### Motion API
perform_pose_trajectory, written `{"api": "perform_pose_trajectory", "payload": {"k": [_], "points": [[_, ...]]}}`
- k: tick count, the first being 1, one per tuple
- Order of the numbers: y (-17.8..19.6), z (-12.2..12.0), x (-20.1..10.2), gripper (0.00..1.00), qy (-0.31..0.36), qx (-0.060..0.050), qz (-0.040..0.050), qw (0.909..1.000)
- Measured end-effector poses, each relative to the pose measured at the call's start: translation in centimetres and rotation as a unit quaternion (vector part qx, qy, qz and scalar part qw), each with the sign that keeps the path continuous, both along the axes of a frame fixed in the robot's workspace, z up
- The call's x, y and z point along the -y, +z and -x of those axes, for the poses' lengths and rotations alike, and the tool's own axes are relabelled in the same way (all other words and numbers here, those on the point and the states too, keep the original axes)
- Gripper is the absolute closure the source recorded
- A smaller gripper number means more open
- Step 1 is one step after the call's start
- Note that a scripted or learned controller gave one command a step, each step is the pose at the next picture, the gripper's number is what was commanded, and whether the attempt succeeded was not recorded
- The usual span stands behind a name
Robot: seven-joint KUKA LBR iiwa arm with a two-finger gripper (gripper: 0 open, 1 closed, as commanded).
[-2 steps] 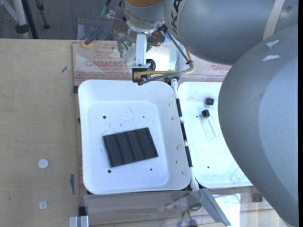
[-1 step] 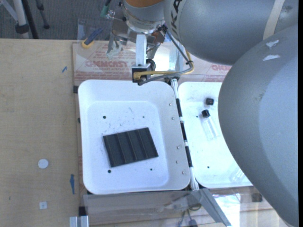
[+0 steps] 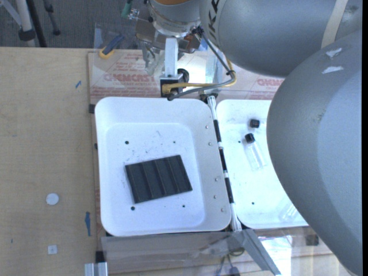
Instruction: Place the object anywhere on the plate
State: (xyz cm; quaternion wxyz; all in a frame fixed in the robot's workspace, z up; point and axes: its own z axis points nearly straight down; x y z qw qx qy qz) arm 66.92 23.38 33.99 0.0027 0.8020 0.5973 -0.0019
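A pale wooden bench [image 3: 46, 125] carries two white bins. A dark ribbed plate [image 3: 158, 179] lies in the middle of the left bin [image 3: 99, 171], and a small clear vial [image 3: 255, 155] lies near the left edge of the right bin [image 3: 241, 197], beside a black piece [image 3: 254, 122]. The gripper [image 3: 156, 62] hangs over the left bin's far edge, and I cannot tell whether it is open or closed. The round vial could roll away or jam against the wall.

Left bin [image 3: 109, 125]: one dark ribbed slab [image 3: 158, 179], flat, slightly askew, near centre. Right bin [image 3: 241, 206]: clear vial [image 3: 253, 152], black-capped; small black piece [image 3: 254, 122] at its 12 o'clock. End effector [image 3: 163, 68]: beyond the left bin's 12 o'clock rim.
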Motion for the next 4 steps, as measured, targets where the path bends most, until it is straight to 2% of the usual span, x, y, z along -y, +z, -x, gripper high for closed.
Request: {"api": "perform_pose_trajectory", "payload": {"k": [1,2,3,4], "points": [[0.0,0.0,0.0,0.0,0.0,0.0,0.0,1.0],[0.8,-0.1,-0.2,1.0,0.002,0.0,0.0011,1.0],[0.7,-0.1,-0.3,0.0,0.002,0.0,0.001,1.0],[1.5,-0.2,-0.4,1.0,0.003,0.0,0.0021,1.0]]}}
